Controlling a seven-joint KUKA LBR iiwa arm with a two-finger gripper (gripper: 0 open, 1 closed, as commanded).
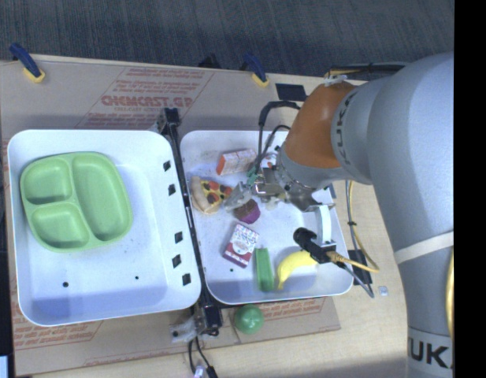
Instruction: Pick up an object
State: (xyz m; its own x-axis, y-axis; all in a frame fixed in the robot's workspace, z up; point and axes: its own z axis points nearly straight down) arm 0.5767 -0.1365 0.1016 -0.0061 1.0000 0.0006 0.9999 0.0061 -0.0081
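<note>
My gripper (254, 187) hangs low over the middle of the right bin (335, 286), reaching in from the right. Just below it and close against it lies a small purple object (247, 210); whether they touch is unclear. To its left lies a toy pizza slice (209, 194), and an orange box (235, 161) sits behind it. Nearer the front are a red and white carton (242, 245), a green block (263, 270) and a yellow banana (294, 264).
The left bin (93, 302) holds a green divided plate (73, 199). A green ball (248, 319) rests on the cardboard in front of the right bin. Black clips run along the divider (182, 211) between the bins.
</note>
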